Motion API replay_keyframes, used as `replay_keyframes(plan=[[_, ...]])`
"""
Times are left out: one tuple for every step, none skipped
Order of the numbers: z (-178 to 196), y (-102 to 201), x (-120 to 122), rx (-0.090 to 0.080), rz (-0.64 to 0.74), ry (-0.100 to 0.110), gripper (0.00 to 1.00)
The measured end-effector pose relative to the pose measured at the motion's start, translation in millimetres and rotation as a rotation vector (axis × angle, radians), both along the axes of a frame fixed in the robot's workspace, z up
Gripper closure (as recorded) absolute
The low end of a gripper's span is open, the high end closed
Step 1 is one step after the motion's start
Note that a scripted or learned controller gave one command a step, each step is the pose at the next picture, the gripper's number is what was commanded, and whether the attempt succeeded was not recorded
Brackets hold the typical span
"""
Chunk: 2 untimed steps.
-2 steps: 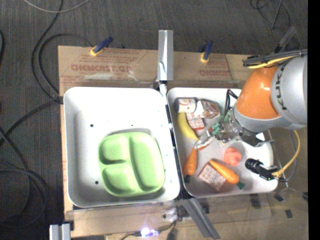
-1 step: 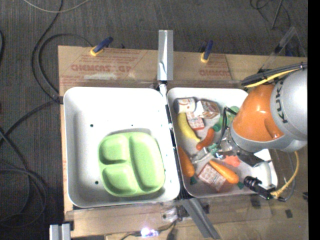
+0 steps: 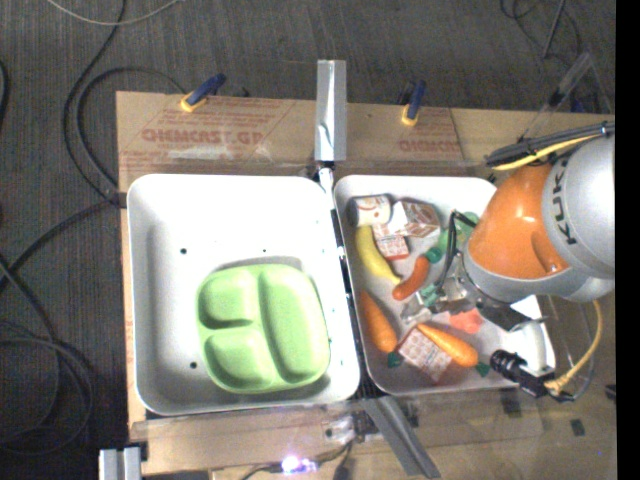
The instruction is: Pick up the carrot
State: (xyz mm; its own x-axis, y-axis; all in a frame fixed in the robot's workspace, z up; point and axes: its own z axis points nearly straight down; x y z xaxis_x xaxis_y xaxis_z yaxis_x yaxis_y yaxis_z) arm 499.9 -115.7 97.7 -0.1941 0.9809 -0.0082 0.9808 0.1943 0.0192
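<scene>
1. Orange is the colour of the carrot (image 3: pixel 452 345), which lies low in the right bin (image 3: pixel 420 183), slanted, its thick end toward the right and its narrow end just beside a small red-and-white carton (image 3: pixel 424 354).
2. A second orange piece (image 3: pixel 377 322) lies along the left side of that bin, below a yellow banana (image 3: pixel 371 253).
3. My gripper (image 3: pixel 437 296) hangs over the middle of the right bin, just above the carrot; I cannot tell how it stands, since my wrist with its orange band (image 3: pixel 512 233) covers most of it.
4. A red sausage-shaped toy (image 3: pixel 410 279) sits just left of my gripper, and more small cartons (image 3: pixel 392 238) crowd the bin's upper part.
5. The left bin (image 3: pixel 160 228) bears a green divided tray (image 3: pixel 264 327), lying a little askew.
6. Both bins rest on a cardboard sheet (image 3: pixel 220 128) held by two blue-and-yellow clamps (image 3: pixel 201 92).
</scene>
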Motion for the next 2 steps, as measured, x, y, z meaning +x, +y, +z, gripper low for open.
replay_keyframes(plan=[[83,86,9,0.005,-0.217,0.026,1.0],[83,126,-17,0.003,-0.197,0.028,1.0]])
